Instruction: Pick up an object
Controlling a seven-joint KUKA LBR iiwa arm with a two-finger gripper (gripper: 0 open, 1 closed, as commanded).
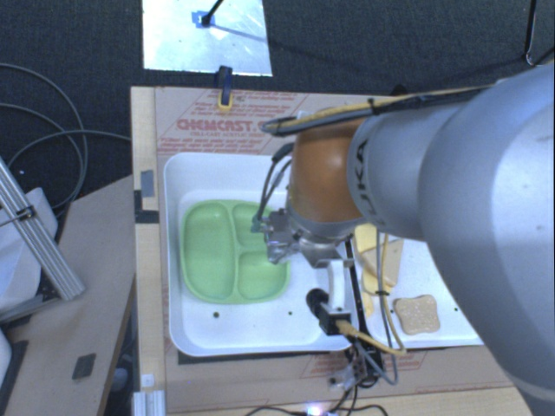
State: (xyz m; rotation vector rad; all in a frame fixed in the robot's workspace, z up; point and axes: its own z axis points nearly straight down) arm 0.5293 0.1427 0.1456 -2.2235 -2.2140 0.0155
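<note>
Tray [217, 250], green, long axis w/ bin depth; claw [290, 248] above, grip unclear.

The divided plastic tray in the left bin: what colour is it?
Light green; the divided plastic tray shows best in the camera view.

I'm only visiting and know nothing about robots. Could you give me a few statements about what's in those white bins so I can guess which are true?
1. A green divided tray lies in the left bin. True.
2. A slice of toast lies in the right bin. True.
3. The green tray is stacked on the toast. False: they lie in separate bins.
4. The arm has a blue band above its wrist. False: the band is orange.
5. The arm's wrist hangs over the green tray's right edge. True.
</note>
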